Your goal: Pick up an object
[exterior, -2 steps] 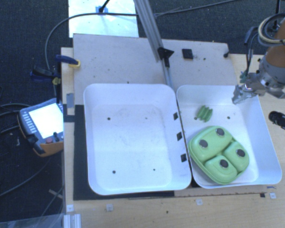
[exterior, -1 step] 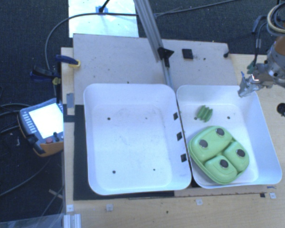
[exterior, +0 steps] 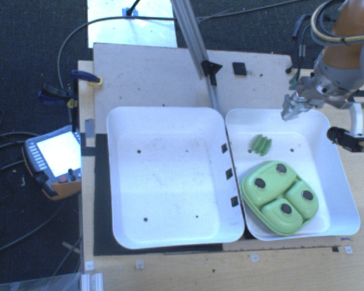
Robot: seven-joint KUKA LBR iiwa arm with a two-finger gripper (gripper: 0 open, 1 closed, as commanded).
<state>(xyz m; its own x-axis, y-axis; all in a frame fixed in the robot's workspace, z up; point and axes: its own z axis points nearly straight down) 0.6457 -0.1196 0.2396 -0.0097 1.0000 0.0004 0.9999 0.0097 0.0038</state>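
The right bin (exterior: 337, 180) holds two objects. A large light-green moulded piece with three dark spots (exterior: 280, 196) lies in its near half. A small dark-green ribbed piece (exterior: 260, 143) lies closer to the back, left of centre. My gripper (exterior: 290, 111) hangs over the bin's back rim, up and to the right of the small ribbed piece, with nothing visible between its fingers. The fingers look close together, but their gap is too small to judge.
The left bin (exterior: 118, 162) sits beside the right one, joined by black clips (exterior: 229, 173). A slanted metal pole (exterior: 191, 32) crosses the board behind the bins. A teach pendant (exterior: 51, 159) and cables lie off the bench's left side.
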